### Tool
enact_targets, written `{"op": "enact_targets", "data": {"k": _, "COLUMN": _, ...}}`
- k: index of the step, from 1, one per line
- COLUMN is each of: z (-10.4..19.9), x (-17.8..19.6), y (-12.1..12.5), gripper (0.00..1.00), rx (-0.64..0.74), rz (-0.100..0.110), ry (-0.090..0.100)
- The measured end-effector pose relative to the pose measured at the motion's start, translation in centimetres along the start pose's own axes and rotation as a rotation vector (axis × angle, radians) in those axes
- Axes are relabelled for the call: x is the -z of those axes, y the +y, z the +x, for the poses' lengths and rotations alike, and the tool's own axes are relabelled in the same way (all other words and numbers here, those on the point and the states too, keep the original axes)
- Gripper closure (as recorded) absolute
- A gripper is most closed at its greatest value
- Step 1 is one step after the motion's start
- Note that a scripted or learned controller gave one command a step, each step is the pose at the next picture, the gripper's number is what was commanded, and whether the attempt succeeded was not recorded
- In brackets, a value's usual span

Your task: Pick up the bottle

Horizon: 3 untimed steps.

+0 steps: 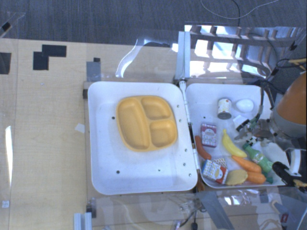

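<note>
Two white bins sat on tabletop (48,143). Left bin (100,176) held yellow divided plate (146,122). Right bin (204,97) held green bottle (258,157) w/ banana (231,145) & carrot (249,166) beside it; arm (292,109) above it.

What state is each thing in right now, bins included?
Bottle: green, lying on its side in the right bin, not lifted.
Gripper: low over the right bin, above the bottle.
Can: upright.
Banana: lying flat.
Carrot: lying flat beside the bottle.
Small red carton: lying flat.
Yellow divided plate: right side up in the left bin.
</note>
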<state>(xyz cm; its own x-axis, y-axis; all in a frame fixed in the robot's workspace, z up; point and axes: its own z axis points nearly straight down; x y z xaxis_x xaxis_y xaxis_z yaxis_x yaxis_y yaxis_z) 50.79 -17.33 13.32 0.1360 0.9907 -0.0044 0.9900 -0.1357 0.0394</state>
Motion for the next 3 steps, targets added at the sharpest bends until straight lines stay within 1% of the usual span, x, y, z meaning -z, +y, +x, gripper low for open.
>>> {"op": "enact_targets", "data": {"k": 1, "z": -2.9, "x": -4.3, "y": -1.3, "gripper": 0.00, "rx": 0.026, "rz": 0.024, "ry": 0.005}}
{"op": "enact_targets", "data": {"k": 2, "z": -2.8, "x": -3.2, "y": -1.1, "gripper": 1.00, "rx": 0.029, "rz": 0.020, "ry": 0.005}}
{"op": "enact_targets", "data": {"k": 3, "z": 4.5, "x": 5.6, "y": 5.1, "gripper": 1.00, "rx": 0.014, "rz": 0.035, "ry": 0.005}}
